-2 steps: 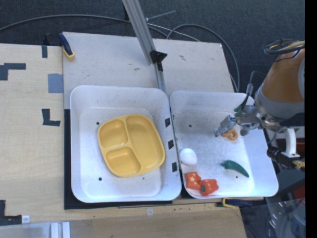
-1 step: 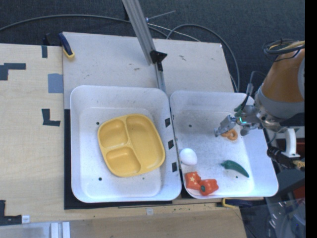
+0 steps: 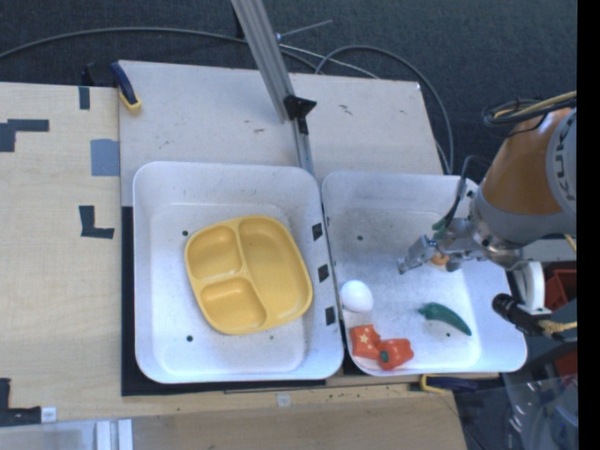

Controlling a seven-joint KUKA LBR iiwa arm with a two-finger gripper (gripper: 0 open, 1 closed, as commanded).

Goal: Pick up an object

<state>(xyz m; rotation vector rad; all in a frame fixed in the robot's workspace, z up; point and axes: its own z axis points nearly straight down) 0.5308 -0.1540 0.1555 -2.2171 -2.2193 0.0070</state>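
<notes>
Two Bins, Pincer Over the Right Bin

Two shallow white bins are seen side by side on the tabletop [image 3: 216,111]. The right bin [image 3: 375,204] is taken as the landmark. Inside it, a white egg [image 3: 356,296] lies against its left wall. A red object [image 3: 380,346] is located at its near-left corner, just beside the egg. A green pepper-like item [image 3: 446,317] lies toward its near-right part, apart from the others. The pincer [image 3: 412,259] is positioned over the middle of the right bin, above the green item and right of the egg. Whether its fingers are spread or closed cannot be told; nothing is seen held. To the left of the right bin, a yellow divided plate [image 3: 247,275] is contained in the left bin [image 3: 159,251].
</notes>
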